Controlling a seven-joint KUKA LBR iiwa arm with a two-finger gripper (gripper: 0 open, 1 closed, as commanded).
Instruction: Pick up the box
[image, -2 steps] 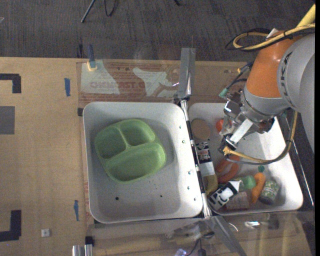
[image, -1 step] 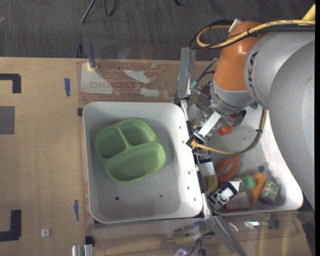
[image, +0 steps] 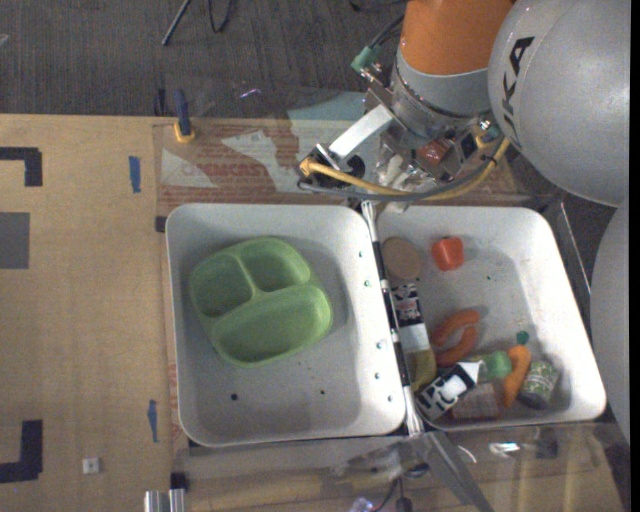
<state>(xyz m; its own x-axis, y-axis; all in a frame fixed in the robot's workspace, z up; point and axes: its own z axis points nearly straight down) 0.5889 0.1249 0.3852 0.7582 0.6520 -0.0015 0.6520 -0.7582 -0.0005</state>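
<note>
From where I stood, the tool (image: 398, 172) was hard to make out: it hung at the top of the frame, right of centre, above the far rim where the two bins meet. It was tangled up with a yellow cable (image: 352, 183) and a white bracket, and I could not tell whether it was open or closed. The arm (image: 455, 40) itself was cut off by the top and right edges of the frame, its orange band and a big grey housing blocking part of the table (image: 80, 300) behind. The box (image: 409, 318) lay in the right bin (image: 560, 300), at the middle of the frame, flat and lengthwise, tight along that bin's left wall. It was long and narrow, with black-and-white print on its upper part and a dull olive-yellow lower part. The print was too small to read. Its lower end ran into a black-and-white labelled carton (image: 446, 388) lying tilted at the bin's near corner, and where one ended and the other began was unclear. Just above the box sat a brown disc (image: 402, 258), with an orange cup (image: 448, 252) beside it. A curved orange piece (image: 458, 336), a toy carrot (image: 516, 370) and a small can (image: 540, 381) crowded the lower right. The left bin (image: 200, 400) held a green divided plate (image: 262, 300).
</note>
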